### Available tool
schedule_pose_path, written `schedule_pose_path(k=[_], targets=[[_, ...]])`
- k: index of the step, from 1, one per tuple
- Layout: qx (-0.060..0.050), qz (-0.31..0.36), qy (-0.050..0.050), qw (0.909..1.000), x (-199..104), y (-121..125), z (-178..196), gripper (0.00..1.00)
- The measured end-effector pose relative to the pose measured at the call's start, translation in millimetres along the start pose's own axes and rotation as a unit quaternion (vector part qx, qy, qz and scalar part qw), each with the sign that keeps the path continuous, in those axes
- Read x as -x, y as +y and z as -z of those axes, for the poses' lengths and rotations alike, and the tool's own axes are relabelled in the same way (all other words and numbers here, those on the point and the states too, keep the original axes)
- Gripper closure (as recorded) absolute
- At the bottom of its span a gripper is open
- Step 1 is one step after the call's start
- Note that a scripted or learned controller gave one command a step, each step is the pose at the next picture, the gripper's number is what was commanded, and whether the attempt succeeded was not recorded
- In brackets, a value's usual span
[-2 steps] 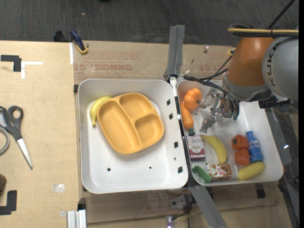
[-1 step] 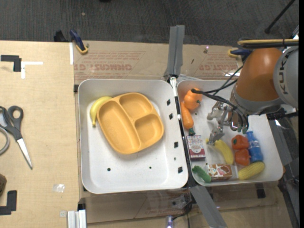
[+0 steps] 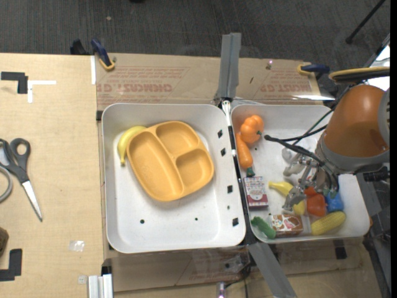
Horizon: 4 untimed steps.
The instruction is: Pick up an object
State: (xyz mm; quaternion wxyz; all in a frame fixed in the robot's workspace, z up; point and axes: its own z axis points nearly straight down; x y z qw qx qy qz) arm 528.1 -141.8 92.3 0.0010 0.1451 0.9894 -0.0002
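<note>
Red toy (image 3: 316,204) just beside tool (image 3: 298,197)

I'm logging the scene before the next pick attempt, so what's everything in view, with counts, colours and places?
bins: 2, white, side by side on the bench
divided plate: 1, orange-yellow, left bin
banana: 1, yellow, left bin, tucked under the plate's left edge
pumpkin: 1, orange, right bin, top left
carrot: 1, orange, right bin, below the pumpkin
small cartons: 2, red and white, right bin, one left of centre, one at the front
green vegetable: 1, right bin, front left corner
corn cob: 1, yellow, right bin, front right
scissors: 1, grey handles, bench at far left
clamps: 2, blue, back edge
arm: 1, orange band, over right bin
pincer: 1, metal, among the toys
</note>
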Motion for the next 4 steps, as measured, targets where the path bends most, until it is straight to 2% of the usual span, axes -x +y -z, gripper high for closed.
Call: schedule_pose_path(k=[1, 2, 3, 4], targets=[[0.000, 0.001, -0.002, 1.0000, 1.5, 0.7, 9.7, 1.00], [0.001, 0.019, -0.001, 0.9998, 4.0, 68.0, 117.2, 1.00], [0.001, 0.020, -0.003, 0.9998, 5.4, 68.3, 126.0, 1.00], [0.000, -0.004, -0.001, 1.0000, 34.0, 108.9, 156.8, 1.00]])
